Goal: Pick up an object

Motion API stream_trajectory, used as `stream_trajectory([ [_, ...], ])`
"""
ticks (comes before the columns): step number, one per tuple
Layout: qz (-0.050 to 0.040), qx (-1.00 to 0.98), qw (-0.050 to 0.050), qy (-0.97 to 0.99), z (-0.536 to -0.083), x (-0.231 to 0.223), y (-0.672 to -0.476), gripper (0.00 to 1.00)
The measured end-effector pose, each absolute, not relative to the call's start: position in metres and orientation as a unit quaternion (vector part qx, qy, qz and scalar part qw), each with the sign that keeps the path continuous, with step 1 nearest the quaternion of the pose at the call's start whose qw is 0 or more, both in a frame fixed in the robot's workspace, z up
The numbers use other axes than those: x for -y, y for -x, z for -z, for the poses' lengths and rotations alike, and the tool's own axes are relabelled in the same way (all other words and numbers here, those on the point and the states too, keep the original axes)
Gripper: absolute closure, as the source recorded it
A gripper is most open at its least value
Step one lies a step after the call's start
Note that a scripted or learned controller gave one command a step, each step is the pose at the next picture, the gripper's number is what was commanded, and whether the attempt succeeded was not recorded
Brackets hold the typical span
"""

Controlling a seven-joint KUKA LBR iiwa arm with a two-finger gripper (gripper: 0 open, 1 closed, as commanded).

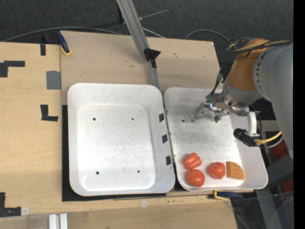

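Note:
Several small items lie at the near end of the right bin (205, 140): a red pepper-like piece (192, 161), a round red tomato (195, 177), another red piece (216, 170) and a tan waffle-like square (234, 170). My gripper (206, 117) hangs over the far half of that bin, well behind those items. It is open, with one finger (195, 116) splayed to the left, and nothing sits between the fingers.
The left bin (72, 128) lies beside the right one, with black clips on the shared edge. A slanted metal pole (136, 27) comes down to the far junction of the bins. A black cable plug (243, 136) hangs by the right bin's edge.

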State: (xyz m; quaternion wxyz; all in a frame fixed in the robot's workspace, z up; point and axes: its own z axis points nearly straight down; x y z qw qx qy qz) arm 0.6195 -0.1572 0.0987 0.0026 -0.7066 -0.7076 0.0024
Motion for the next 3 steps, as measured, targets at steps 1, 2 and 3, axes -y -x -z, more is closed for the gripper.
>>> stream_trajectory([
  [1, -0.0007, 0.708, 0.001, 0.706, -0.112, 0.157, -0.621, 1.00],
  [2, 0.0011, 0.707, -0.002, 0.707, -0.167, 0.161, -0.613, 1.00],
  [3, 0.0010, 0.707, -0.002, 0.707, -0.214, 0.169, -0.614, 1.00],
])
